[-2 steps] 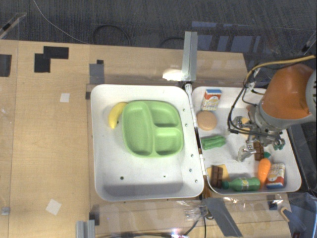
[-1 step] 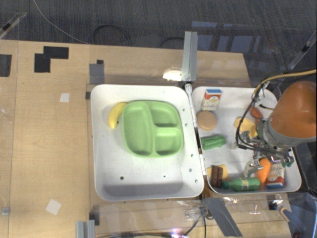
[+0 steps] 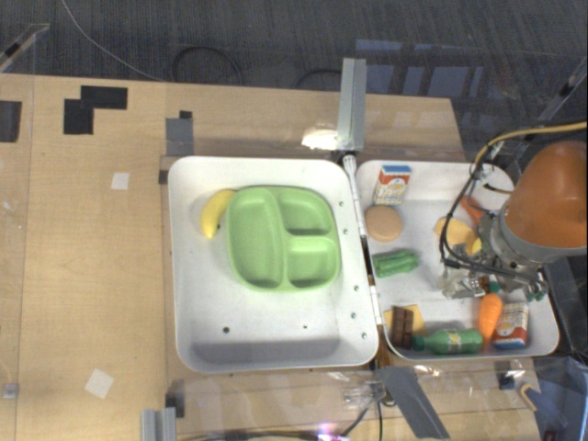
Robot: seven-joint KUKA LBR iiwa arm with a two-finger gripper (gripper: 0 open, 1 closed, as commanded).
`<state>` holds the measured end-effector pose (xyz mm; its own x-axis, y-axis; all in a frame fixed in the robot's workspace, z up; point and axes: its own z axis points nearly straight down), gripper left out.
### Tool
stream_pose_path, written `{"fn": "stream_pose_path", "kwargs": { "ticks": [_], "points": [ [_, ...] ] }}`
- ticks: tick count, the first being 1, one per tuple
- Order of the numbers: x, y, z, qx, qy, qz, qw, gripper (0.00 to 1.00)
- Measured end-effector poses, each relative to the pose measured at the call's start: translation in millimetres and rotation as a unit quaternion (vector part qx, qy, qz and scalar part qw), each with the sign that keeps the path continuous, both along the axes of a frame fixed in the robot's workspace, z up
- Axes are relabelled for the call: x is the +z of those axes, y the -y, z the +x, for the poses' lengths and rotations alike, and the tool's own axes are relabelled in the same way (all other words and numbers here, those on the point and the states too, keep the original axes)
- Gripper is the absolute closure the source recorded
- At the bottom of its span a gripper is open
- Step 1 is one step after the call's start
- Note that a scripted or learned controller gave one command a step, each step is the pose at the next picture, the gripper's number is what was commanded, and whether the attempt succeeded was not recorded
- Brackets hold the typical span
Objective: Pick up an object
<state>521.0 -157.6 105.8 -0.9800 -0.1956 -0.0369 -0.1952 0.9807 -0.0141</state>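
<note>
Orange carrot (image 3: 490, 314) is my pick target, gripper (image 3: 473, 286) low over right bin (image 3: 432, 246).

Carrot stands just right of the gripper and beside a small carton (image 3: 513, 327); green bottle (image 3: 452, 341) lies below-left of it. I cannot tell the pincer's state; cabling hides the tips. I'd centre over the carrot's long axis and descend clear of the carton, then close.
</note>
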Motion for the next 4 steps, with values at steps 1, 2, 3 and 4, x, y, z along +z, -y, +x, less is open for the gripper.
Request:
{"fn": "stream_pose_path", "kwargs": {
  "ticks": [1,2,3,4],
  "points": [
    [83,50,-11,0.189,-0.014,-0.0040,0.9818,1.00],
    [-14,45,-11,0.306,-0.013,-0.0065,0.9520,1.00],
    [-15,47,-11,0.305,-0.012,-0.0078,0.9522,0.00],
    [-14,26,-24,0.355,-0.009,-0.0110,0.9348,0.00]
  ]
}}
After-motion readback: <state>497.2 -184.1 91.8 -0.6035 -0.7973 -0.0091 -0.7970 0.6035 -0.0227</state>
